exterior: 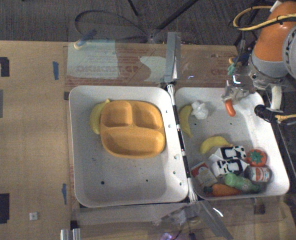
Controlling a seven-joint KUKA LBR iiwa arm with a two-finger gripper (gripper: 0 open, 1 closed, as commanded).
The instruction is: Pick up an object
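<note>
Gripper (232,96) seen clamped on small orange carrot (230,107), lifted above right bin (280,156); pick judged nearly done, clearance left.

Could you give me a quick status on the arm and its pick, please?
Gripper above right bin's far end. Small orange piece hangs at its fingers, apparently held. White lump and banana lie nearby, apart.

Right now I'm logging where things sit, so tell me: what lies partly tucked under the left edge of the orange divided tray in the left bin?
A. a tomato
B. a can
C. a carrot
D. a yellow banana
D: a yellow banana pokes out from under the left edge of the orange divided tray in the left bin.
</note>
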